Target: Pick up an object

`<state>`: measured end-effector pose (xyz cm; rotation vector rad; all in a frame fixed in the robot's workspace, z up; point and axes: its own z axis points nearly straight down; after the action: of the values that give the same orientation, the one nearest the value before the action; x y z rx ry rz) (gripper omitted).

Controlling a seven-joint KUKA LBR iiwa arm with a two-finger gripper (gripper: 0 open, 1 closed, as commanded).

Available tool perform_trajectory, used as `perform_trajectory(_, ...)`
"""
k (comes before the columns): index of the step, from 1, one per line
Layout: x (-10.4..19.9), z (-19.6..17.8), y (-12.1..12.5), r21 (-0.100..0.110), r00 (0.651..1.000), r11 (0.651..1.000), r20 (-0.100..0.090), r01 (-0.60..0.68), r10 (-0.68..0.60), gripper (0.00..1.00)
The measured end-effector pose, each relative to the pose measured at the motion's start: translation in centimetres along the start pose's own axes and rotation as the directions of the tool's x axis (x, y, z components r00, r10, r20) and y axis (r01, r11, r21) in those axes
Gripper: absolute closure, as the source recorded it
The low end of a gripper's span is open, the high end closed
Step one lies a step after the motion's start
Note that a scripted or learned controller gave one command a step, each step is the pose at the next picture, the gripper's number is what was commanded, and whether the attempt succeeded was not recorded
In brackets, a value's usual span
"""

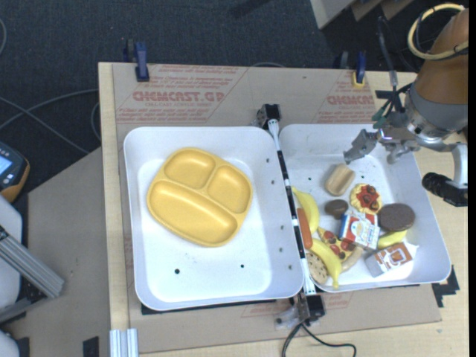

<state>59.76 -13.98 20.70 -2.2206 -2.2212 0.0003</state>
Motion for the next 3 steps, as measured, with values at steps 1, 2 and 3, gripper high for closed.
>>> perform_trajectory(1, 1.4, 10.9, 0.8, 0.008, 1.000, 1.000, -0.002, 0.002, -0.002, 0.00)
perform_trajectory(2, -1.1, 3.9, 2.4, -0.008, 1.000, 1.000, 0.003, -0.001, 0.001, 0.00)
perform_trajectory(3, 3.4, 12.7, -0.1, 0.008, 1.000, 1.000, -0.003, 0.003, -0.003, 0.00)
